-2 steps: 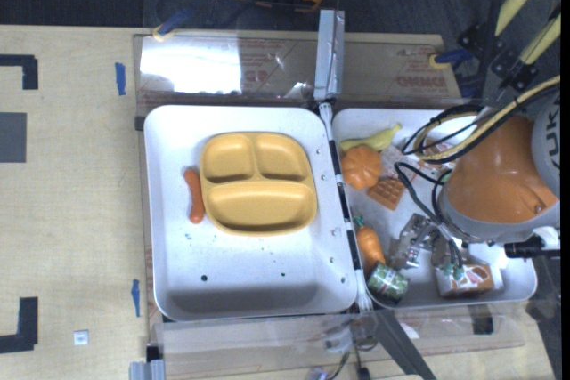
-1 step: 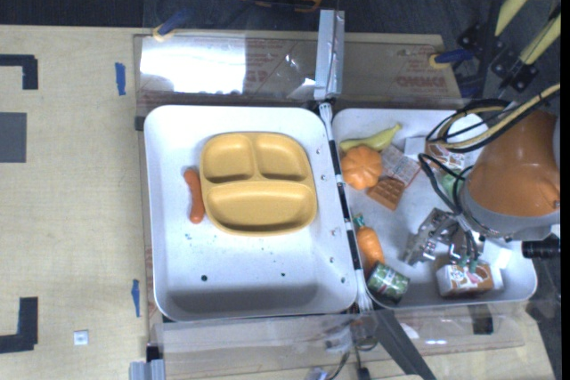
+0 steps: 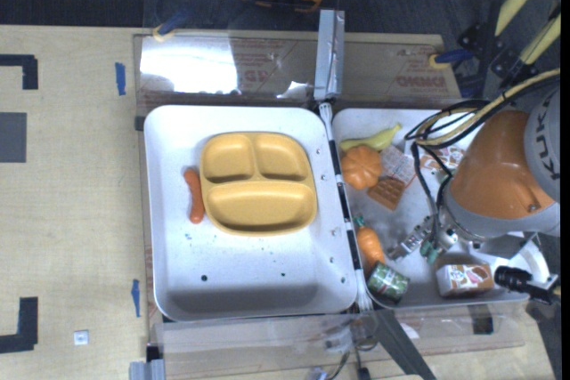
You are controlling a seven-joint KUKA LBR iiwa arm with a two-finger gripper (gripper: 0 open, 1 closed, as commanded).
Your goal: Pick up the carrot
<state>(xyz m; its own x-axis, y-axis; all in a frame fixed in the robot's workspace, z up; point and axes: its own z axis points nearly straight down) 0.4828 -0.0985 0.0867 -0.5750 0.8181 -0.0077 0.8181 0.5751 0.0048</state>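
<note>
A short orange carrot (image 3: 368,246) lies in the right bin (image 3: 419,303), close to the wall it shares with the left bin. My gripper (image 3: 412,240) is low in the right bin, just right of the carrot, under the orange band of the arm (image 3: 494,169). Nothing shows in its grasp, and the arm hides much of it. A slim orange-red stick-shaped item (image 3: 193,195) lies in the left bin (image 3: 240,280), against the left edge of a yellow divided plate (image 3: 258,181).
The right bin also holds a round orange fruit (image 3: 361,166), a yellowish banana (image 3: 378,139), a brown packet (image 3: 388,190), a green can (image 3: 387,281) just below the carrot, and a small bottle (image 3: 465,278). Cables hang beside the arm.
</note>
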